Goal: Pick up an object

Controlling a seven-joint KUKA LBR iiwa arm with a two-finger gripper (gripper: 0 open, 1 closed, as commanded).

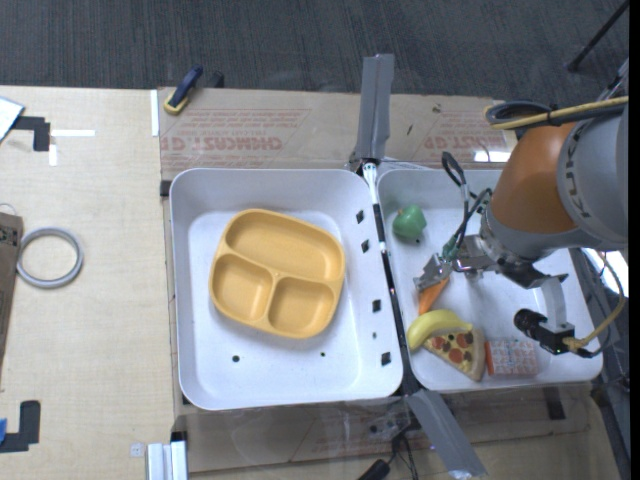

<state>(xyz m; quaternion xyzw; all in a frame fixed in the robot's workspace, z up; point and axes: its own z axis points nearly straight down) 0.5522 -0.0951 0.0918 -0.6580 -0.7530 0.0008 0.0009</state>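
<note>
My gripper [440, 270] is low in the right bin [560, 373], near that bin's middle. Its tip sits right over the upper end of an orange carrot [430, 294]; whether it touches the carrot is unclear. A green round fruit [408, 223] lies behind it, toward the bin's far left corner. In front of the gripper lie a yellow banana [436, 325] and a pizza slice [456, 350], touching each other. A small red and white packet [511, 357] rests to the right of the pizza.
The left bin [200, 368] holds a yellow divided plate [277, 286]. The grey arm with its orange band [535, 183] covers the right bin's far right part. A tape roll [47, 257] lies on the bench at the left.
</note>
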